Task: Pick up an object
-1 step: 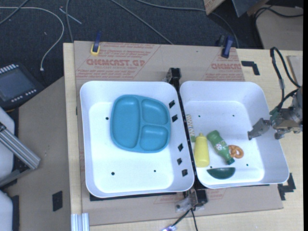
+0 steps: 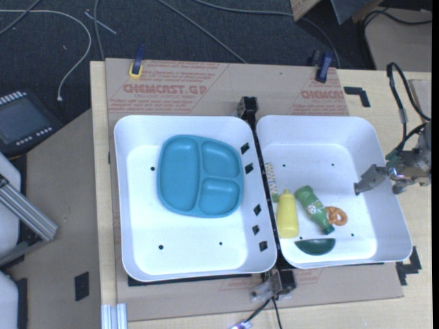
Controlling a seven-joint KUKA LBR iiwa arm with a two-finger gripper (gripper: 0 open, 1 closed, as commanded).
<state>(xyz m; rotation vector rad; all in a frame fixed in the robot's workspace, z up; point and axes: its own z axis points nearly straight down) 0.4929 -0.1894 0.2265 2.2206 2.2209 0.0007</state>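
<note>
Yellow bottle (image 2: 287, 214), green bottle (image 2: 313, 208) and pretzel (image 2: 336, 216) lie near the right bin's (image 2: 357, 132) front edge. Gripper (image 2: 374, 178) hovers at its right edge.

Arm cut off by right picture edge. Gripper (image 2: 374, 179) small and blurred; finger state indeterminable. Dark green object (image 2: 316, 245) at near bin wall unidentifiable.

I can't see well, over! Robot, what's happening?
Gripper at right bin's right edge, holding nothing. Yellow bottle, green bottle, pretzel untouched. Nothing blocking.
</note>
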